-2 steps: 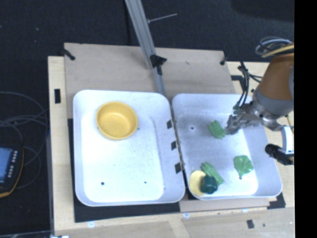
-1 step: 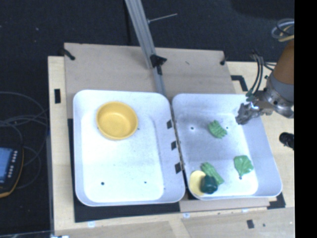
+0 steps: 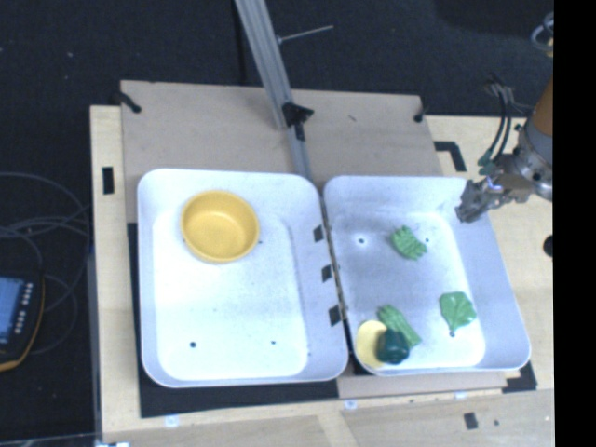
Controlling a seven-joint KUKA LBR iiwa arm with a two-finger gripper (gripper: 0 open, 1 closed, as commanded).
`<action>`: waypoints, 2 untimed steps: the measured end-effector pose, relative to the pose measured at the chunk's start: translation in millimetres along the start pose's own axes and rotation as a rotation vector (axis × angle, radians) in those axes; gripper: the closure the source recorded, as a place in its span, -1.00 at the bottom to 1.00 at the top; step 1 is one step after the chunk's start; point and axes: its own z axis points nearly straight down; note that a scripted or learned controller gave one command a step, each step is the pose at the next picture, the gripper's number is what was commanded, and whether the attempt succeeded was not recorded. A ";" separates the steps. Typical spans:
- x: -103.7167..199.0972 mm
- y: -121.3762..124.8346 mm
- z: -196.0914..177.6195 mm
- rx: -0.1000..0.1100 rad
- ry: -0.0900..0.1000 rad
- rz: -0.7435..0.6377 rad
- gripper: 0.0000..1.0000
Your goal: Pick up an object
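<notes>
My gripper [image 3: 473,201] hangs over the far right rim of the right bin [image 3: 372,194], reaching in from the right edge of the camera view. Nothing shows between its fingertips. In the right bin lie a small green leafy piece [image 3: 407,242] near the middle, another green piece [image 3: 456,310] toward the right, and at the near left corner a green piece [image 3: 399,322] beside a dark teal ball [image 3: 393,347] resting on a yellow disc [image 3: 370,340]. The nearest piece lies left of and below the gripper.
A yellow bowl [image 3: 220,225] sits at the far left of the left bin [image 3: 233,343]. A grey metal post [image 3: 265,49] slants up from between the bins at the back. Cables and a handheld screen [image 3: 17,319] lie off the bench at the left.
</notes>
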 end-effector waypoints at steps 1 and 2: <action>56.6 16.2 11.4 0.004 0.001 -0.004 1.00; 109.6 24.2 5.8 0.004 0.002 -0.004 1.00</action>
